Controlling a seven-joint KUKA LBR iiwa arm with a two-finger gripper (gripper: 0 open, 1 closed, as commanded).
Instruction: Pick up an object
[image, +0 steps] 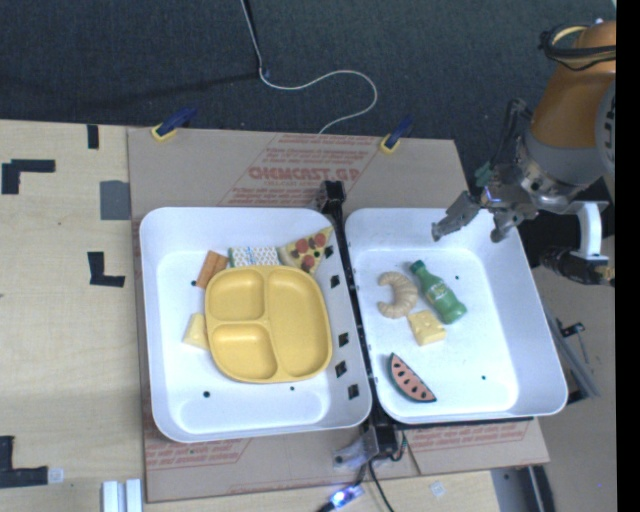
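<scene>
Watermelon slice (411, 379): lying nearest the camera in the right bin (500, 400), below and to the left of the green bottle, red with a dark rind.
Cheese wedge (428, 327): sitting just beside the bottle's lower end, pale yellow.
Croissant (399, 295): curling just left of the bottle, tan.
Green bottle (438, 292): lying flat near the middle of the right bin; its long axis is running from upper left, cap end, to lower right; likely the easiest pick.
Gripper (470, 222): hovering over the far rim of the right bin, beyond the bottle and slightly to its right; its fingers are spreading wide and holding nothing.
Coming move: judged, the gripper is needing to travel toward the camera and down, closing across the bottle's short width.
</scene>
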